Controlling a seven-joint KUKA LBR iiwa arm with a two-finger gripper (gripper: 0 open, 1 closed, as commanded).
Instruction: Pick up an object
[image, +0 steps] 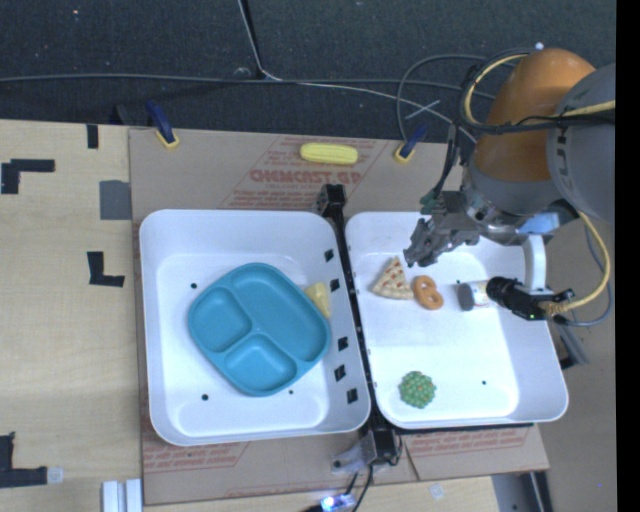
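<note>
In the right bin (530, 400) lie a tan pizza-slice-shaped piece (393, 279), a small orange pretzel-like piece (428, 292), a small grey and white object (470, 295) and a green bumpy ball (417, 389). My gripper (421, 254) hangs over the bin's upper middle, just above and right of the pizza piece, its dark fingers pointing down-left. Nothing shows between the fingers. The grey arm with its orange band (530, 95) comes in from the upper right.
The left bin (160, 300) holds a blue compartment tray (258, 327) with a pale yellow piece (319, 297) at its right edge. A yellow banana-like object (328, 153) lies on the cardboard behind the bins. Black clips line the divider between bins. Cables loop near the arm.
</note>
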